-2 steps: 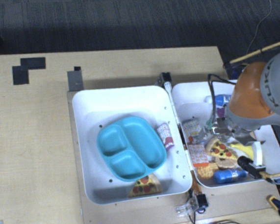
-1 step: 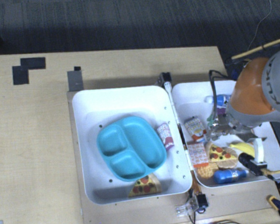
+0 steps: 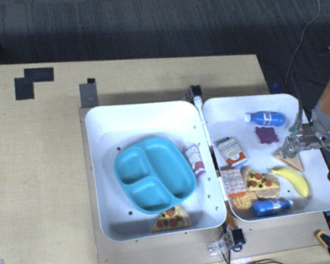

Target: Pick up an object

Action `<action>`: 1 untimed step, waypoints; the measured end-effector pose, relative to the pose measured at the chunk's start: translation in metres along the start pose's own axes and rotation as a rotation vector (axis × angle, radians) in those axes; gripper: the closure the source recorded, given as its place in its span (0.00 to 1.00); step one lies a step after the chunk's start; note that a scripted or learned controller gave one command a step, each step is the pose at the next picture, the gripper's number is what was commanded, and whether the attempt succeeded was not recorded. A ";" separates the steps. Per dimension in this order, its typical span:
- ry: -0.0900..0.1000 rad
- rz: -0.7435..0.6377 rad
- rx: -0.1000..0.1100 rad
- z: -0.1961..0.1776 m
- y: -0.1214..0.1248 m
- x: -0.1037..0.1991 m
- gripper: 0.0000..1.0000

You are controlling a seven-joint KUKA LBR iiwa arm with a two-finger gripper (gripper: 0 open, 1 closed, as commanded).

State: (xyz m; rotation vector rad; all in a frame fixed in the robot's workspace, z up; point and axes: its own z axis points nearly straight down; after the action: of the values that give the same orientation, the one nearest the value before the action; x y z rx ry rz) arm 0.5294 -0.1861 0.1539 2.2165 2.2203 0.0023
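Observation:
My gripper (image 3: 292, 145) hangs low over the right side of the right bin (image 3: 233, 111), reaching in from the right. Just below it lies a tan wedge like a toast slice (image 3: 290, 163), partly hidden by the gripper. Whether it touches the wedge I cannot tell. Close by are a yellow banana (image 3: 293, 180), a purple grape bunch (image 3: 266, 134) and a blue bottle (image 3: 266, 119). Further left in this bin lie a small red and white carton (image 3: 231, 152), a checked packet (image 3: 232, 182), a pizza piece (image 3: 262, 183) and a second blue bottle (image 3: 271, 207).
The left bin (image 3: 104, 134) holds a blue divided plate (image 3: 155, 176), a small can (image 3: 194, 160) by the divider and a pizza slice (image 3: 170, 218) at the front wall. Bare bin floor lies between the carton and the grapes.

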 end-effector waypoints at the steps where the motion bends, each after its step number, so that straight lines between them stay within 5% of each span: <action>1: 0.001 -0.001 0.001 0.000 0.000 0.001 0.00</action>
State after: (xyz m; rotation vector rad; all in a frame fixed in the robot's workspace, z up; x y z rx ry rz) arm 0.5295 -0.1853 0.1536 2.2169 2.2223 0.0029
